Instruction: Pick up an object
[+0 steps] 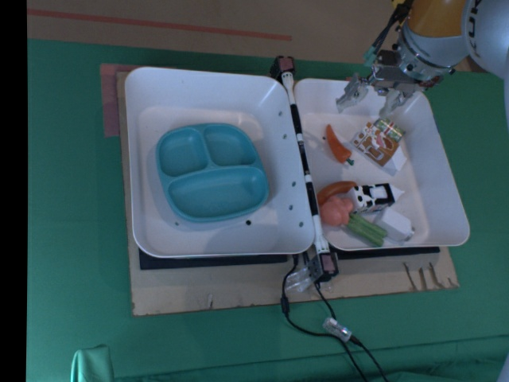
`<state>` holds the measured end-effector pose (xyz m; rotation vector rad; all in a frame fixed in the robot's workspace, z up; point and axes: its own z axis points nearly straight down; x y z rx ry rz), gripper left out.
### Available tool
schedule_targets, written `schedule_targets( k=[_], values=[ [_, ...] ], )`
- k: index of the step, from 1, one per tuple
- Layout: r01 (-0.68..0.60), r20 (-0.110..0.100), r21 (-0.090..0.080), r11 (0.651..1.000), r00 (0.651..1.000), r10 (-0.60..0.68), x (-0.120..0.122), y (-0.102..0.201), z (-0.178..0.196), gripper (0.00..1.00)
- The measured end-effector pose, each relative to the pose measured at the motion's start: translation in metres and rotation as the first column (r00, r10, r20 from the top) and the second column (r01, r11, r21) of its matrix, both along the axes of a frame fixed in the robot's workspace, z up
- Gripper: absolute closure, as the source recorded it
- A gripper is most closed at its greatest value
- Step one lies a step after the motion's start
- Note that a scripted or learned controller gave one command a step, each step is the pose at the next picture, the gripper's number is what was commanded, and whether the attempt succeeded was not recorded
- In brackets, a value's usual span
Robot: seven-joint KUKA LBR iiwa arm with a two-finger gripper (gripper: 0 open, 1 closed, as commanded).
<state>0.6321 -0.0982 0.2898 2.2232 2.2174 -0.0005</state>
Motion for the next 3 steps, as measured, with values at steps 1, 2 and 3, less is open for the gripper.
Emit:
schedule_targets(
  k=[1, 2, 3],
  values=[
    [-0.001, 0.012, -0.002, 1.000, 1.000, 0.001, 0.010, -0.005, -0.063, 0.00],
    [-0.001, 0.015, -0.003, 1.000, 1.000, 0.002, 0.007, -0.007, -0.068, 0.00],
    [-0.002, 0.020, -0.004, 1.000, 1.000, 0.002, 0.005, -0.012, -0.074, 0.00]
  ],
)
